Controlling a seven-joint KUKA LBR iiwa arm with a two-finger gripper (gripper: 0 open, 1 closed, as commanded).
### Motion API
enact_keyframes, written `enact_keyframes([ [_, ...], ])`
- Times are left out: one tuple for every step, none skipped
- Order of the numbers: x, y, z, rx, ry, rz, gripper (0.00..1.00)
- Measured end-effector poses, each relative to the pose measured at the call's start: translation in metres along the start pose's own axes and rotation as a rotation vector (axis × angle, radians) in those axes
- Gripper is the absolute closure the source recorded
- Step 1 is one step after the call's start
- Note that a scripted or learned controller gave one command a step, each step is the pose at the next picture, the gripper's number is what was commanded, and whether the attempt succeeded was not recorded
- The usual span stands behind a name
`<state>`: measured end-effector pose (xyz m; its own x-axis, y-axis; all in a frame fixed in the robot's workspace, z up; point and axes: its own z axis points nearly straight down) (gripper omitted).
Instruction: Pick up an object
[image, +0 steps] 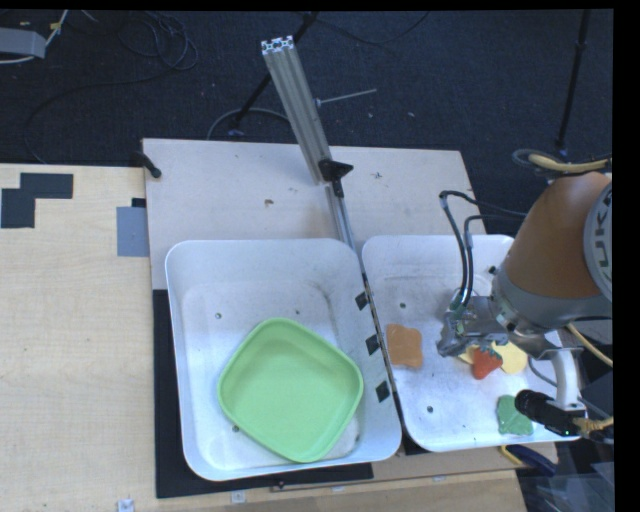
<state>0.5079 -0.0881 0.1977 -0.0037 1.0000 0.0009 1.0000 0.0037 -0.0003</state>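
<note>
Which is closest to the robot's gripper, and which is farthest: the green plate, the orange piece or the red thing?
From the gripper, in the camera view:
1. Red thing, right beside it in the right bin.
2. Orange piece, a little to its left, same bin.
3. Green plate, far off in the left bin.

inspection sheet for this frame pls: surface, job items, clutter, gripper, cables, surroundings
Surface: bench bearing two shallow white bins side by side, left bin and right bin.
Job's things: green square plate in the left bin; in the right bin an orange-brown piece, a red piece, a yellow piece and a green piece near the front right corner.
Clutter: nothing seen.
Grippers: gripper low in the right bin, between the orange-brown piece and the red piece; finger state cannot be told.
Cables: black cable running down to the gripper; loose cables on the dark floor.
Surroundings: slanted aluminium bar; light wooden table at left.
</note>
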Motion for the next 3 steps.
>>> enact_keyframes([
  [0.042, 0.010, -0.014, 0.000, 0.000, 0.001, 1.00],
  [0.086, 0.019, -0.011, 0.001, 0.000, 0.001, 1.00],
  [0.142, 0.038, -0.020, 0.000, 0.000, 0.000, 1.00],
])
